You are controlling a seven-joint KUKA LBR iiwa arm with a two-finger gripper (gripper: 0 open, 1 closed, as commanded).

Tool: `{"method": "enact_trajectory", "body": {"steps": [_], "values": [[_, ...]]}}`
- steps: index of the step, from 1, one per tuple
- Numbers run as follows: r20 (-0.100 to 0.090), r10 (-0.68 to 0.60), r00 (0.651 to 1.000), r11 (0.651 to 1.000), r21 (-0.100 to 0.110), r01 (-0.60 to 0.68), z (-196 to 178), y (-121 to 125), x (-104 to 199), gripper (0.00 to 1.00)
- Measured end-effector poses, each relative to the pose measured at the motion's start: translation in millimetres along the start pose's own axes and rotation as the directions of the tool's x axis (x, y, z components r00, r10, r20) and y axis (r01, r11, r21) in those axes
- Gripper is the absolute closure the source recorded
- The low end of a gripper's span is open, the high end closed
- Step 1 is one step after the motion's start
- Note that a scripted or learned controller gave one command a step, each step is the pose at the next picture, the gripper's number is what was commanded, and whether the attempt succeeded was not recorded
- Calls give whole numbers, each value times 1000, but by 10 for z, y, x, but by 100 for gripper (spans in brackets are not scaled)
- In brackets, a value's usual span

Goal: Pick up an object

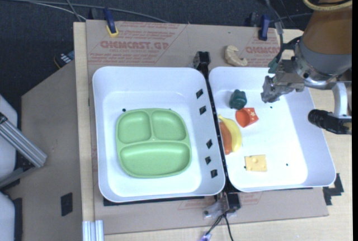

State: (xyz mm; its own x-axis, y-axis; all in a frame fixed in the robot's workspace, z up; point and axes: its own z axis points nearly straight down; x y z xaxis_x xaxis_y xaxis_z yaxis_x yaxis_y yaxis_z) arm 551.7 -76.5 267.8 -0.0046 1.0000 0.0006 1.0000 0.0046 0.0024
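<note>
In the left bin (106, 122) a green divided plate (153, 142) lies flat. In the right bin (313, 139) a yellow-and-orange fruit (230, 133) rests against the left wall, beside a red piece (246, 117), a dark green piece (238, 99) and a cheese slice (255, 163). My gripper (271, 94) hovers just right of the green piece; I cannot tell its opening

Bins (106, 122): smooth white plastic, slightly glossy | Tray (152, 142): matt green plastic | Bench board (168, 38): brown paper-faced sheet with red print | Clamps (111, 25): blue and yellow plastic | Arm (330, 38): grey metal-look casing, orange glossy band | Floor (39, 16): dark rough carpet
</note>
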Motion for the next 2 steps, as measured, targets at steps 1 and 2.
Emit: {"method": "enact_trajectory", "body": {"steps": [1, 2], "values": [[0, 0, 1000, 1000, 0, 0, -15, 183, 442, 100], [0, 0, 1000, 1000, 3, 0, 177, 339, 912, 100]]}}
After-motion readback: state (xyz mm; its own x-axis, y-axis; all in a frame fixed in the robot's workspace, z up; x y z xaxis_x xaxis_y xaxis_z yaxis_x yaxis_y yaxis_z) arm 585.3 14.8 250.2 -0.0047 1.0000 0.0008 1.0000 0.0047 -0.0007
